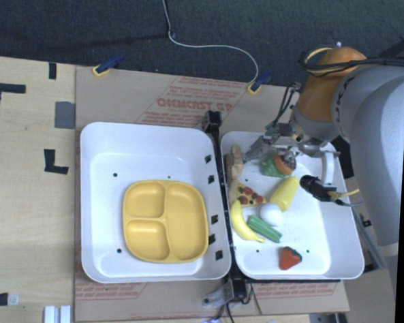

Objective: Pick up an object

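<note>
Yellow divided plate (164,220) sits alone in the left bin (97,151); the toy food's piled in the right bin (332,257). Gripper (279,154) hovers over the green-orange piece (275,165), jaws honestly can't tell. Looks like approach stage, next it needs to drop and close.

Counter (22,201) surface is pale wood-tone, marked with short black tape angles and bars along the left side, plus one grey square patch (65,113). A brown cardboard sheet (185,102) with faded red print lies flat on the counter, held at its far corners by two blue-and-yellow clamps (108,65). Behind the counter, dark blue-grey carpeted floor (74,13) spans the top of the view. A thin white cable (195,44) loops across that floor toward the far edge of the cardboard. Light is even and diffuse, with soft shadows only.
</note>
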`<state>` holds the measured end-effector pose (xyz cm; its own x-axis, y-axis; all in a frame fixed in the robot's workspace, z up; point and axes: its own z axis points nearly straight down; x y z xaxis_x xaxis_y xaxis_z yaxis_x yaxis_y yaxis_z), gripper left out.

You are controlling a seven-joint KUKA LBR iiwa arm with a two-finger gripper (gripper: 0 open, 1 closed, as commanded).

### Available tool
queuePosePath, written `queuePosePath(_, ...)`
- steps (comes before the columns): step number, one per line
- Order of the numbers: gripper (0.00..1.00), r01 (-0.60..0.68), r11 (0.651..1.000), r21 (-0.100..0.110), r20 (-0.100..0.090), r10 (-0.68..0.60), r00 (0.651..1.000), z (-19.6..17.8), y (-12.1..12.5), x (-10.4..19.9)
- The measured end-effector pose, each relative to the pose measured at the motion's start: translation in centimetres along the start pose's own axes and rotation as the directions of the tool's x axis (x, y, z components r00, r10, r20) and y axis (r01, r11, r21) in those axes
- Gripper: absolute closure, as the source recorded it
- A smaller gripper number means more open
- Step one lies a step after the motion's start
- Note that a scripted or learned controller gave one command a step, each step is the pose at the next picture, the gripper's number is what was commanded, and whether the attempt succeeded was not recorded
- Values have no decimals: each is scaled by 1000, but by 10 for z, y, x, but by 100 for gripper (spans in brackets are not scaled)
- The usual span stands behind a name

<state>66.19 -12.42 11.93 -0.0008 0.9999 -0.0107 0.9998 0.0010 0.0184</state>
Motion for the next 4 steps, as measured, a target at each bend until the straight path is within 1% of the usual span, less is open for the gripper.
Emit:
queuePosePath(1, 100, 2, 1000, -3, 2, -2, 1000, -11, 1, 0)
queuePosePath(2, 100, 1, 1000, 14, -10, -1, 1000, -71, 10, -4)
queuePosePath(3, 100, 1, 1000, 15, -10, -1, 1000, -108, 12, -4)
queuePosePath(4, 100, 5, 1000, 22, -12, -5, 1000, -99, -9, 52)
